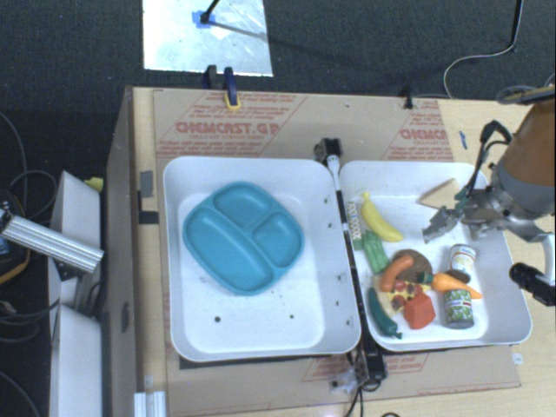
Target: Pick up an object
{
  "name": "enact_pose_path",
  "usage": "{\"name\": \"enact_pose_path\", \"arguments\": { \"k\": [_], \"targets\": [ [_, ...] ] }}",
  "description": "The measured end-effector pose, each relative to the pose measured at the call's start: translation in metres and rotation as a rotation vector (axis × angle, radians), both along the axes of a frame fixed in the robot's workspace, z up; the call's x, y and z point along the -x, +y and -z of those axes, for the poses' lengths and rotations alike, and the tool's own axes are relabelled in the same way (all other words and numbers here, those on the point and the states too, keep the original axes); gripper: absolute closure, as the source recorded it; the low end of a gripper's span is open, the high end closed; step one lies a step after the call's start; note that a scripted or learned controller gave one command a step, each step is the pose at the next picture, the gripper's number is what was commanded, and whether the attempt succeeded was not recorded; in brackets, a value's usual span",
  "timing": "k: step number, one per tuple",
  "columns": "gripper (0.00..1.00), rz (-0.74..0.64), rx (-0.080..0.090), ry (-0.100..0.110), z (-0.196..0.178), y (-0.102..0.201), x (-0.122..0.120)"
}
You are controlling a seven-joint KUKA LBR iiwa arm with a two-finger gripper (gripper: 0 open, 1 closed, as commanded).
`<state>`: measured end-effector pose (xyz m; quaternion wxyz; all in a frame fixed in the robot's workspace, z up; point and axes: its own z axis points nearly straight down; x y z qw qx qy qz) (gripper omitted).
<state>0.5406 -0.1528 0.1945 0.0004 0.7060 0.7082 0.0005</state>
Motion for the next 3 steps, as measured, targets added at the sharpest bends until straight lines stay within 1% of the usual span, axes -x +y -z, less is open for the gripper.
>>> {"name": "enact_pose_path", "arguments": {
  "k": [1,2,3],
  "targets": [
    [0.0,0.002,0.0,0.0,0.11,0.026,0.012],
    [1.0,0.002,0.0,-0.002,0.1,0.026,0.012],
    [1.0,-0.001,-0.001,-0.002,0.009,0.101,-0.024]
  ]
}}
